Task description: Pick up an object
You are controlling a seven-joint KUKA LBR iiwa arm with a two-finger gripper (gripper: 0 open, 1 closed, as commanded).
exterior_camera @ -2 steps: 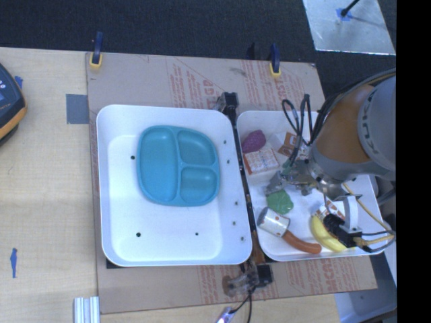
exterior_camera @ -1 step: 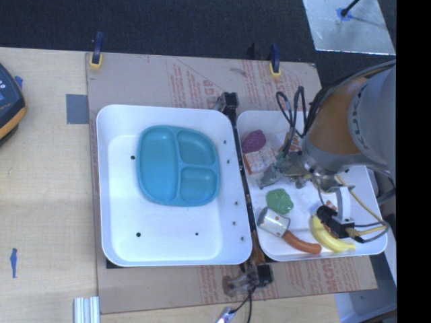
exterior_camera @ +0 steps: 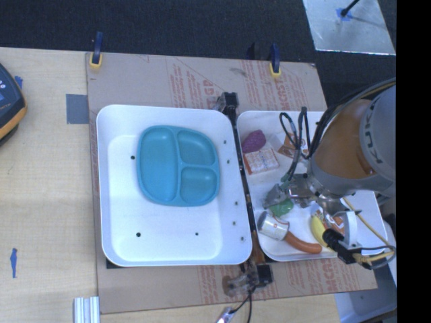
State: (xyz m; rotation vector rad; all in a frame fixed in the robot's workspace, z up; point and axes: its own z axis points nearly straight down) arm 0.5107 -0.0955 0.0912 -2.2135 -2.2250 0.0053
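Note:
My gripper [exterior_camera: 281, 195] hangs low over the middle of the right bin [exterior_camera: 266, 118], under the grey arm and its orange band [exterior_camera: 340, 143]. Directly beneath it lies a small green object [exterior_camera: 283, 208], partly covered by the gripper. A silver can [exterior_camera: 272, 226] lies on its side just in front of it. An orange sausage-shaped toy [exterior_camera: 303, 245] and a yellow banana [exterior_camera: 317, 228] sit near the bin's front edge. A purple object [exterior_camera: 254, 140] and a small tan box [exterior_camera: 260, 160] rest at the back left of that bin.
The left bin [exterior_camera: 108, 180] holds a blue divided plate [exterior_camera: 178, 165] in its back half. Black cables [exterior_camera: 293, 130] loop beside the wrist. An orange-and-black device [exterior_camera: 10, 106] sits at the bench's far left. Clamps [exterior_camera: 96, 52] pin the cardboard sheet.

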